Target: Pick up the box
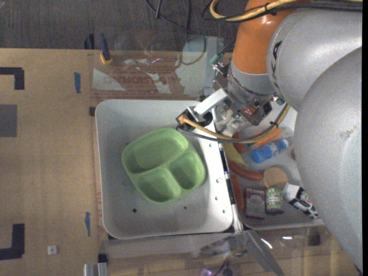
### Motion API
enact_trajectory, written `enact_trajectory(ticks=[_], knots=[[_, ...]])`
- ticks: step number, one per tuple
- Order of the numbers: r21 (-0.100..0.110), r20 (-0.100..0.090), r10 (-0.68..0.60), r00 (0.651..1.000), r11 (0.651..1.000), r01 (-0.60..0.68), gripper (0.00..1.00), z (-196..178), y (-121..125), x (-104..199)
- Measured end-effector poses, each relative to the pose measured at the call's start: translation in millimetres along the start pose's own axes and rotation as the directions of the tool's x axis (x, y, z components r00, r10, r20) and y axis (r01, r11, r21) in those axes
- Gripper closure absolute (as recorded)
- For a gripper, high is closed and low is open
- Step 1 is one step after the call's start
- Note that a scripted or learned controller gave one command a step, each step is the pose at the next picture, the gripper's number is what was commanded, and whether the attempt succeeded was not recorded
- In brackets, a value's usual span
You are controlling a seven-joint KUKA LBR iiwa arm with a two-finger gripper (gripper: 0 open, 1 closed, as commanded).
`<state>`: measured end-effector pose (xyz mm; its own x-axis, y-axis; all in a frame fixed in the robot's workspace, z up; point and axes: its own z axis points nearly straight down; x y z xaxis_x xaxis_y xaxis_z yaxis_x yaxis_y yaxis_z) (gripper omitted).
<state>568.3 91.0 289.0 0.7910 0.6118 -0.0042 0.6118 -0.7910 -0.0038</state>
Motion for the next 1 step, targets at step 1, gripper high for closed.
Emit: enact_trajectory(ticks=[1], knots=[[0.0, 0.0, -0.194, 0.981, 0.981, 0.194, 1.0, 62.0, -32.4, -80.3]])
